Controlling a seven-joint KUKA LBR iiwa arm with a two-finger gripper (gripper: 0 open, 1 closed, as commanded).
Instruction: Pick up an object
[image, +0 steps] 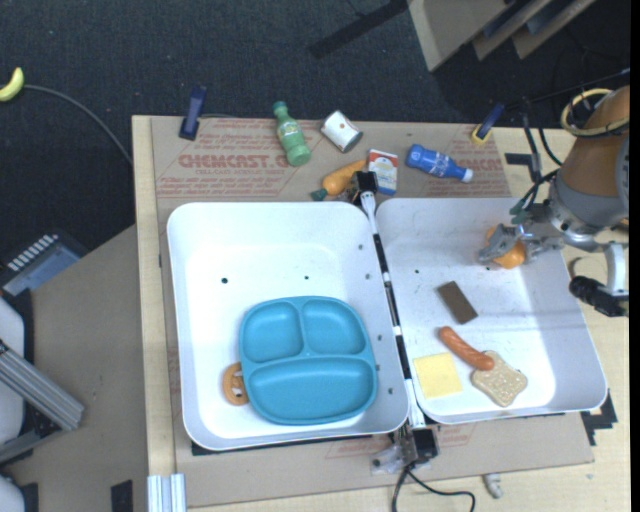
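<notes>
Robot hand (508, 247), finger spread impossible to tell, sits low in the right bin (560, 320) against a small orange object (510, 258) directly beneath it, which could squirt sideways if gripped off-centre.

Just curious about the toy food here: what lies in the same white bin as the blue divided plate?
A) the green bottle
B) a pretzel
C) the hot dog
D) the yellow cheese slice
B: a brown pretzel peeks out beside the blue divided plate in the left bin.
</notes>
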